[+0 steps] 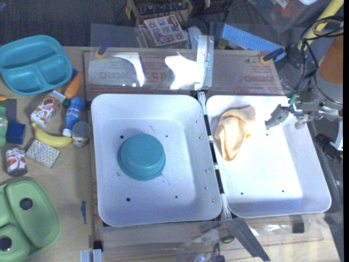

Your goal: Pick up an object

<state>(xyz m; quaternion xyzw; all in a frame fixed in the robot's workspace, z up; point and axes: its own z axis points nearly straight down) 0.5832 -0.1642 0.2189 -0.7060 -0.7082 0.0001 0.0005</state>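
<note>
From the overhead camera, two shallow white bins sit side by side on a pale wooden counter [65, 179], with dark grey carpet beyond its far edge. The left bin [109, 113] holds a teal bowl [142, 156] turned upside down near its middle. The right bin [294, 190] holds a crumpled yellow cloth [234, 131] in its far-left corner, close to the wall the bins share. The jaws [275, 117] hang over the far side of the right bin, near the cloth but apart from it, with nothing between them; whether they are spread or pressed together I cannot tell at this size.

Along the counter's left edge lie a teal divided plate [35, 64], a small carton [46, 109], a blue bottle [72, 114], a banana [50, 137], a small can [16, 161] and a green divided tray [24, 217]. Cardboard [245, 76] stands behind the bins at the far edge; it carries printed lettering, too washed out by glare to read. On the carpet beyond are a colourful box [162, 30] and a blue ridged board [248, 39].
</note>
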